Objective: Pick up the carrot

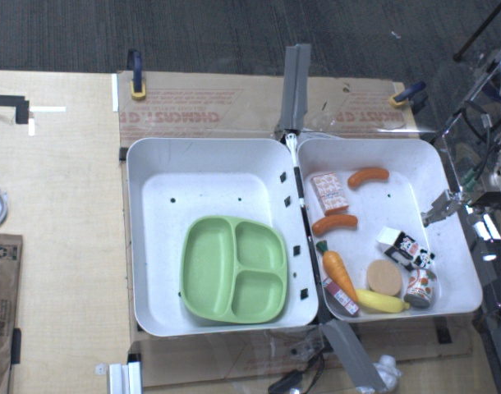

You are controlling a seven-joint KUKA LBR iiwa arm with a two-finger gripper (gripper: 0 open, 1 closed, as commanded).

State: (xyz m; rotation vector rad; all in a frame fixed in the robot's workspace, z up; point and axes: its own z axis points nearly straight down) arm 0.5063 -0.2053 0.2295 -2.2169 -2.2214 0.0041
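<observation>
The tapered orange toy carrot (339, 275) is wedged beside a yellow plastic banana (381, 301) at the right white bin's (444, 176) wall; a mis-grab is risked. The gripper's state cannot be told.

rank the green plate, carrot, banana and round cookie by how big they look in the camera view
1. green plate, by far the largest
2. carrot
3. banana, close to the carrot in length, so that order is unsure
4. round cookie, smallest
</observation>
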